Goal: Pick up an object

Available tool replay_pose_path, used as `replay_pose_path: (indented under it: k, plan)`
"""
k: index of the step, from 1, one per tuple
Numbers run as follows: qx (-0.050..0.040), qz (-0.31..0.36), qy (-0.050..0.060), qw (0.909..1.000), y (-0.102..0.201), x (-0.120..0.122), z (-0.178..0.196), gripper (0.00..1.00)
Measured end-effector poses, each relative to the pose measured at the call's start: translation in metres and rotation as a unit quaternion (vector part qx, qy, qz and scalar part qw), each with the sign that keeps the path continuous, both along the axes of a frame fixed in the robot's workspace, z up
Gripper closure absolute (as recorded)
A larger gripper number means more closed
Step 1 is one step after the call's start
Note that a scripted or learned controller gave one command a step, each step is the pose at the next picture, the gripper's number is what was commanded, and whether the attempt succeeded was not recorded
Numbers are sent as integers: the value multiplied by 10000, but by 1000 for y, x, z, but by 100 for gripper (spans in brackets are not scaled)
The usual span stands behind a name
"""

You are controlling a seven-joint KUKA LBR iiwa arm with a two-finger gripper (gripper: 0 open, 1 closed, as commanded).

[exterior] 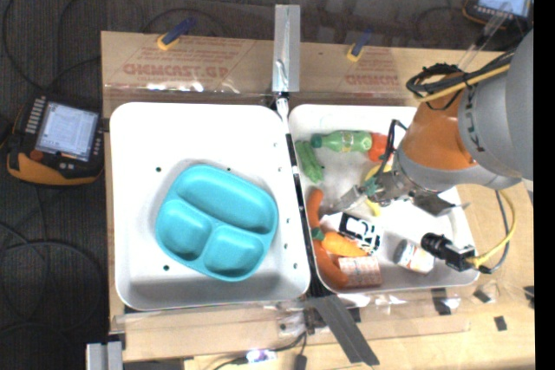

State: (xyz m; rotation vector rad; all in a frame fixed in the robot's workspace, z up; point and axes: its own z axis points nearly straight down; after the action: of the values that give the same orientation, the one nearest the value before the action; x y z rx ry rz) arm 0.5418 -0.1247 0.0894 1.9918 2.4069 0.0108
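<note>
We see our grey arm (499, 121) reaching in from the right, orange band (434, 143) at the wrist, pincer (368, 191) pointing down and left.

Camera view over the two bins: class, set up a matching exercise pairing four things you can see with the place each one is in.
Things:
1. blue divided tray
2. green bottle
3. teach pendant
4. blue clamp

Places:
A. on the floor, off the bench's left side
B. in the left bin
C. on the bench's far edge, above the left bin
D. at the far end of the right bin

Pairs: 1-B, 2-D, 3-A, 4-C
</note>
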Motion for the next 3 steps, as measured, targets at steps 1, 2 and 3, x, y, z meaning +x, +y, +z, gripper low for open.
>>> replay_pose_path:
  k: [1,2,3]
  plan:
    - [24,7,25,10000,1,0,7,100]
    - [23,654,116,9978,48,37,91,100]
    - [-3,1449,115,9894,18,127,129,100]
